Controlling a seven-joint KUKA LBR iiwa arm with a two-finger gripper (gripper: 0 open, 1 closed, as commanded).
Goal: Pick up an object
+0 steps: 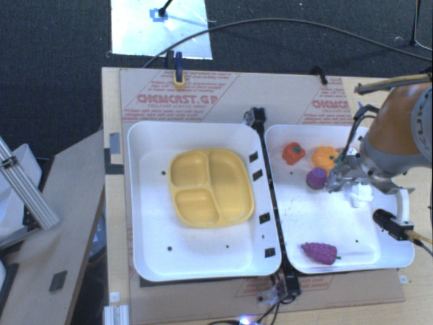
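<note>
We note two white bins side by side: the left bin (145,202) bears a yellow divided tray (210,187), the right bin (298,222) holds the loose items. The arm (399,131) reaches in from the right, its wrist low over the right bin's far half, and the gripper (336,180) sits just beside a small purple ball (316,178), which we take as the likeliest target. We cannot tell how the end effector is set; its tip is dark, small and overlapped by cabling. The ball lies near the bin's middle, just below an orange fruit (325,157) and a red-orange fruit (293,152); a purple grape bunch (319,252) lies well apart at the near edge. We judge these to be light plastic toys, stiff and smooth; the round ones may roll or slip, so a hold across the ball's widest part seems soundest. A white piece (360,193) under the wrist is unclear. The orange fruit's right side is partly hidden by the arm's fittings.
</note>
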